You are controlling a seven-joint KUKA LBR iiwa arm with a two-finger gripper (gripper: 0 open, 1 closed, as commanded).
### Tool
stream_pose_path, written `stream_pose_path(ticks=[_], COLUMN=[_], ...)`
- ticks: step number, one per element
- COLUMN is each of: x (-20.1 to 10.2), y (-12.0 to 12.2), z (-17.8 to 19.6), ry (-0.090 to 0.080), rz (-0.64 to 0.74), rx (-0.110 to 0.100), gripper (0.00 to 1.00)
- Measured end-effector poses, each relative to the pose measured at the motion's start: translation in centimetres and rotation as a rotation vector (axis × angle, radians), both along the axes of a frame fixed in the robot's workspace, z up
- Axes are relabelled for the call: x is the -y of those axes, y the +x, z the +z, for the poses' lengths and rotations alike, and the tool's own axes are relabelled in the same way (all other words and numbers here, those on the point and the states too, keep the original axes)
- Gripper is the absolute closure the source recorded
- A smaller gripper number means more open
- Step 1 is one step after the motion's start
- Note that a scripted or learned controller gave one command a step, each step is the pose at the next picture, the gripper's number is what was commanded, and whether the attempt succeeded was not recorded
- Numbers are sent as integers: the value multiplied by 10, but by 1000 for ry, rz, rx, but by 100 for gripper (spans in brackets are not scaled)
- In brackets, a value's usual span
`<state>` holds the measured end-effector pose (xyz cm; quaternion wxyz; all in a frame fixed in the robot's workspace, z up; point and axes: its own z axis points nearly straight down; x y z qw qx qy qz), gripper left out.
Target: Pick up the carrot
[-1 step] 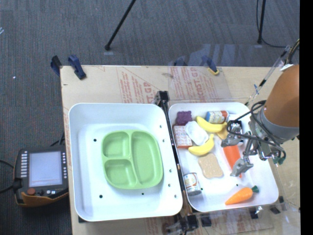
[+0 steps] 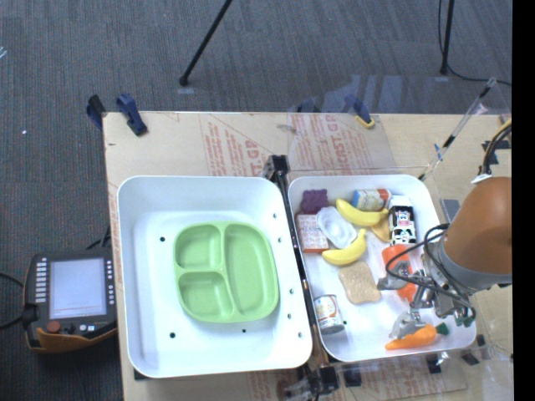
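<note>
Dark grey carpet surrounds my counter (image 2: pixel 226 140), a brown board with red print, and tripod legs stand on the carpet behind it. Two shallow white bins sit side by side on the board. In the left bin (image 2: pixel 134 224) I see a green divided plate (image 2: pixel 226 271) with three compartments. A teach pendant (image 2: pixel 71 295) with a pale screen lies on the carpet off the counter's left edge.

The right bin (image 2: pixel 422 182) is crowded. I make out two bananas (image 2: pixel 361 211), a purple item (image 2: pixel 314 200) near the back left corner, a red-edged packet (image 2: pixel 311 232), a slice of bread (image 2: pixel 360 284), a small can (image 2: pixel 327 312) near the front left, and a black-and-white carton (image 2: pixel 402 222).

The arm enters from the right, its orange band (image 2: pixel 483 228) large in my view, and the hand (image 2: pixel 418 312) hangs low over the bin's front right part. The carrot (image 2: pixel 412 337), orange with a green tip pointing right, lies flat on the bin floor near the front wall. It sits just in front of the hand and below it in my view, close by, though I cannot say whether metal touches it. Nothing shows between the fingers, and I cannot tell whether they stand apart or together, since cables and the wrist clutter that spot.
</note>
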<state>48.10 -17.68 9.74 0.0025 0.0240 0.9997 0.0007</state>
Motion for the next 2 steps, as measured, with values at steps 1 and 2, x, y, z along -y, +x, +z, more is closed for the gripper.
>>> stream_pose_path(ticks=[1,2], x=[-2,-3], y=[2,2], z=[9,9], ry=[1,1], rz=[8,9], rx=[0,0], gripper=[100,0])
